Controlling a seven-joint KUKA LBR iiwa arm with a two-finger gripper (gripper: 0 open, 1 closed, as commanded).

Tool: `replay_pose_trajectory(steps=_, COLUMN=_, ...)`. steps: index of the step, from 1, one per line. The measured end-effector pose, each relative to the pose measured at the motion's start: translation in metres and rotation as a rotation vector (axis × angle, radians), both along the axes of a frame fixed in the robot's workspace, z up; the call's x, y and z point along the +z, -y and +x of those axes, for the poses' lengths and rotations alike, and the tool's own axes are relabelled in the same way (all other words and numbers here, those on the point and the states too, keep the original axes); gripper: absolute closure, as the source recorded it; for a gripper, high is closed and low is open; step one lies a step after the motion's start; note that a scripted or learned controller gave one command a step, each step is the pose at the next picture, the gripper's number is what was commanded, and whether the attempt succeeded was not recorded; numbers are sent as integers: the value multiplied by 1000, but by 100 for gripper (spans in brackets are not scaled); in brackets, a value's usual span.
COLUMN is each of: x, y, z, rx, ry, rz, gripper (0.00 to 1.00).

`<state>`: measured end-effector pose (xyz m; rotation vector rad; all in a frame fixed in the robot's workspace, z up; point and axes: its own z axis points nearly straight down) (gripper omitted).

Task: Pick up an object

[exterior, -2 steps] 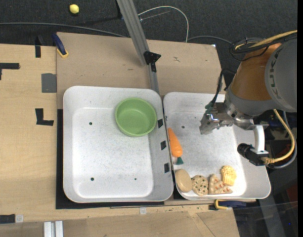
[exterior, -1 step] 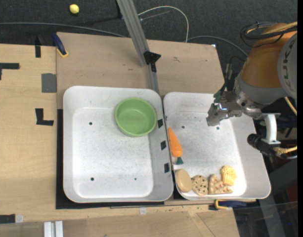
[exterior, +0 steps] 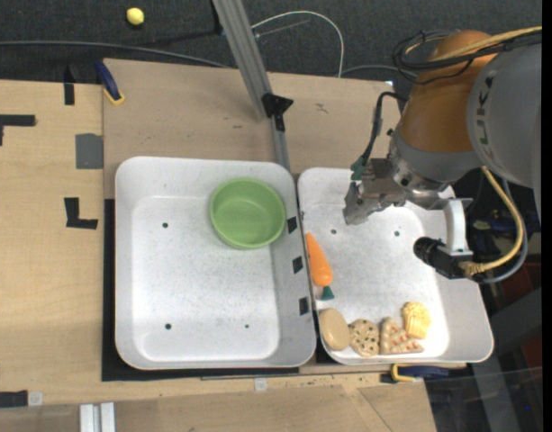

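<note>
My gripper (exterior: 355, 212) hangs over the upper left part of the right bin (exterior: 384, 250), pointing down, with nothing seen between its fingers. A toy carrot (exterior: 319, 261) lies along that bin's left wall, below and left of the gripper. Along the bin's near edge sit a tan bun-like piece (exterior: 334, 328), a chocolate chip cookie (exterior: 365, 337), a pinkish waffle-like piece (exterior: 393, 338) and a yellow corn piece (exterior: 416, 319). A green bowl (exterior: 248, 212) stands upright in the left bin (exterior: 167, 286), at its upper right.
A grey pole (exterior: 248, 52) slants from the top down to the gap between the bins. Cables and a black fitting (exterior: 438, 255) hang off the arm over the right bin's right side. A small yellow ball (exterior: 134, 15) lies on the floor far back.
</note>
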<state>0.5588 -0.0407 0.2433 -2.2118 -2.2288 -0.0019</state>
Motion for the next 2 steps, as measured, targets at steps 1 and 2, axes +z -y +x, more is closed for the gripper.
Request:
replay_pose_trajectory(steps=1, x=7, y=-53, z=9, rx=0, ry=-1, rz=0, gripper=100)
replay_pose_trajectory(steps=2, x=2, y=-95, z=21, rx=-2, ry=-1, rz=-1, gripper=100)
